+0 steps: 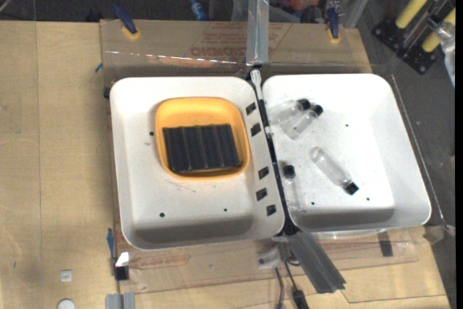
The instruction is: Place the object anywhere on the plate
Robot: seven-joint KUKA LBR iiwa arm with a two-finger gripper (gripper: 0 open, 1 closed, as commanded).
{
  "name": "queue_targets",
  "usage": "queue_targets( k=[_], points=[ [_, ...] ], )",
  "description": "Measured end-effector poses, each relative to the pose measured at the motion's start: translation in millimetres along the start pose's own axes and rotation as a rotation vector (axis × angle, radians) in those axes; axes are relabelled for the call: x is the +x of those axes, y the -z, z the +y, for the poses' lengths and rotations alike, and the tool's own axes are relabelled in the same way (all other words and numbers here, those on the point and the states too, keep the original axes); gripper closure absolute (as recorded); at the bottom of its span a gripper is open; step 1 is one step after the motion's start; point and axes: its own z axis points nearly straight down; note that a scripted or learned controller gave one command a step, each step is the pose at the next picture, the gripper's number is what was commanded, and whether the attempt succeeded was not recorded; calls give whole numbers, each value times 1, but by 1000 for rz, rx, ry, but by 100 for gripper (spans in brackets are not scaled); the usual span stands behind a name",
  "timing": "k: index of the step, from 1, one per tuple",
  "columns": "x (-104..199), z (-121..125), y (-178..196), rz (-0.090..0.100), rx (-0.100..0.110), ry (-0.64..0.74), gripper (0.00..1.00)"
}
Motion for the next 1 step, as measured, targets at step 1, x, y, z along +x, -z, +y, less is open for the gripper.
queue_targets(
  k=[1],
  points=[
    [-5, 0, 0, -1, -4, 76, 100]
  ],
)
